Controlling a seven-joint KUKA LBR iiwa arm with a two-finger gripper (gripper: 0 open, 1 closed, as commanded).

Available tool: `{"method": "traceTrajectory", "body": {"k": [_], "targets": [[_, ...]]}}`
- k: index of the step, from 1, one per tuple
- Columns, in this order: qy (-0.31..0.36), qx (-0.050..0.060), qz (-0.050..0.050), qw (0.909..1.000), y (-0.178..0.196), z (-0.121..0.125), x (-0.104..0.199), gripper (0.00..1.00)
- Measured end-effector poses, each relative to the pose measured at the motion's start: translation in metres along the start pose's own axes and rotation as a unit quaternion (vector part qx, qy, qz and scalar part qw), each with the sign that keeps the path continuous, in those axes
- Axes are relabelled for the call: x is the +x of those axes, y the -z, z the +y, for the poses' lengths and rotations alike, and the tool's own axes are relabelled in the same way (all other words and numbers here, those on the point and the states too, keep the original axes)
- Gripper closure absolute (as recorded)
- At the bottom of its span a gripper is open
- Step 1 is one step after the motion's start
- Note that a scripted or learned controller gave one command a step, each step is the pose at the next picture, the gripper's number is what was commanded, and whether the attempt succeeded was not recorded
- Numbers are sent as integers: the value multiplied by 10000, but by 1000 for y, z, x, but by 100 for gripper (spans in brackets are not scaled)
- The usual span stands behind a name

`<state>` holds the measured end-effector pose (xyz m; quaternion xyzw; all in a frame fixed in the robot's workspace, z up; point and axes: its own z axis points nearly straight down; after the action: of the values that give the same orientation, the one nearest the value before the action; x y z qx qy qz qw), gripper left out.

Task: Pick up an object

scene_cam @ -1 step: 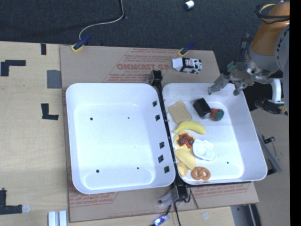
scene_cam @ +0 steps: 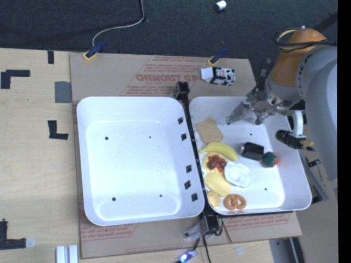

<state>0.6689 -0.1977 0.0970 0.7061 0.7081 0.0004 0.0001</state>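
The right bin point(scene_cam: 285, 199) holds several toy foods along its left side: a tan bread slice point(scene_cam: 209, 129), a banana point(scene_cam: 220, 149), a red-topped piece point(scene_cam: 215, 162), a white fried egg point(scene_cam: 237, 174), a yellow piece point(scene_cam: 218, 184) and a pretzel point(scene_cam: 235, 202). A black block point(scene_cam: 253, 150) and a small green and red ball point(scene_cam: 268, 159) lie nearer the middle. My gripper point(scene_cam: 245, 118) hangs over the bin's far part, above and beyond the black block. Its fingers are spread open with nothing between them.
The left bin point(scene_cam: 88, 163) lies beside the right one, with black clips along the shared wall. A small black-and-white carton point(scene_cam: 218, 75) lies on the cardboard behind the bins. The arm's grey body point(scene_cam: 323, 108) covers the right bin's far right corner.
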Motion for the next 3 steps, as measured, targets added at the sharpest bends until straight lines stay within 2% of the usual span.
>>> {"method": "traceTrajectory", "body": {"k": [1, 2, 3], "targets": [[1, 5, 3, 10000, -12, -40, 54, 0], [-8, 10, 0, 10000, -12, -81, 87, 0], [-29, 5, -7, 10000, -11, -138, 54, 0]]}}
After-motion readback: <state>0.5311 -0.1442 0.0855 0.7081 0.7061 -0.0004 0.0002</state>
